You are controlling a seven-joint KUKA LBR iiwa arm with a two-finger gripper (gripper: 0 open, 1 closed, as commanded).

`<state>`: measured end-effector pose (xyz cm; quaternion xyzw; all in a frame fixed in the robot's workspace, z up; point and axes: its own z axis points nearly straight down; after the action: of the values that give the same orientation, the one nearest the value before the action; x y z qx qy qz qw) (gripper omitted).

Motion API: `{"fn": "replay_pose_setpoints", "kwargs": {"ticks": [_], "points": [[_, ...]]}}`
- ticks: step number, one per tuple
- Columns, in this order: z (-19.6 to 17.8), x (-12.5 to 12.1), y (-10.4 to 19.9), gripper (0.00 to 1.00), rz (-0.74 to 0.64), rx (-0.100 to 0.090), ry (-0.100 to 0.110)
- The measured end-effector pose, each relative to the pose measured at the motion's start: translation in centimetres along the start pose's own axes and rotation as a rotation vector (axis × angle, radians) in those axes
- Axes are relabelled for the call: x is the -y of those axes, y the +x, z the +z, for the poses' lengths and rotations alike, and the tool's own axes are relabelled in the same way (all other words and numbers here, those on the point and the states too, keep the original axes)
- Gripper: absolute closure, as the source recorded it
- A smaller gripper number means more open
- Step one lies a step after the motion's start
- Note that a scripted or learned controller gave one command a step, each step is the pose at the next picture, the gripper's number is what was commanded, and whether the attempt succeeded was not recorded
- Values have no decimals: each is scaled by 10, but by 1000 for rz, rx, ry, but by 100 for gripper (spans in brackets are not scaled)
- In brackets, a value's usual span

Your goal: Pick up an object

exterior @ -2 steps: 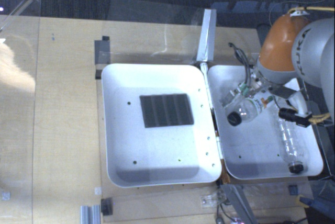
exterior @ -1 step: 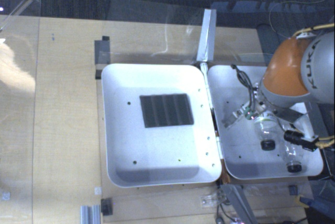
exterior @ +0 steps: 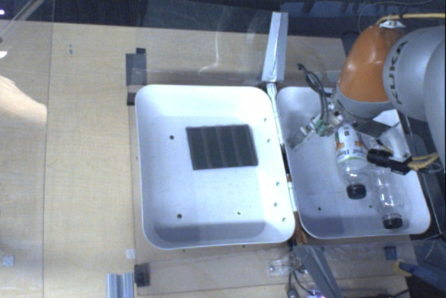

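Near edge of right bin (exterior: 418, 223): two clear bottles (exterior: 352, 157) w/ black caps lie side by side, little free room around them. Left bin (exterior: 150, 150) holds only a dark ridged panel (exterior: 221, 147), open floor all round. Arm (exterior: 390, 74) bends over right bin's far half; jaws hidden, can't tell state.

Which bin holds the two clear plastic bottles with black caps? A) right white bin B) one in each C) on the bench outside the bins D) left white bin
A: both clear plastic bottles with black caps, one and the other, lie in the right white bin, under the grey arm; the left white bin holds a dark ribbed rectangular pad.
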<state>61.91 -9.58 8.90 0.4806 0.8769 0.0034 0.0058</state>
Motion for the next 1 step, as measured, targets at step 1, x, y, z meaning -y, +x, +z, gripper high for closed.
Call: {"fn": "replay_pose_setpoints", "kwargs": {"ticks": [1], "points": [[1,-23,-21,0,-151,0,2]]}}
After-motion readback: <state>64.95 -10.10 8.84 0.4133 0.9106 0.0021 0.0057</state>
